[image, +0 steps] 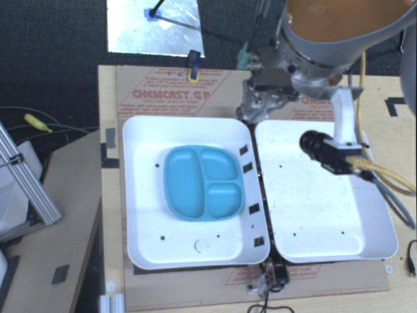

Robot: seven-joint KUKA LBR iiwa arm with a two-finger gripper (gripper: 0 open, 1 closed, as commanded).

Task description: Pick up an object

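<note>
While blue plate lies in left bin, gripper hovers at rear rim; jaw state perhaps unreadable.

The gripper sits at the far edge of the bins, over the seam between them, and its fingertips are too small and dark against the rim to tell apart. Above it, the arm runs out of the picture's top and right edges. The arm's bulk hides the tabletop behind and to the right of the gripper, and part of the printed lettering there. Right of the gripper, the yellow cables run off the picture's right edge.
</note>
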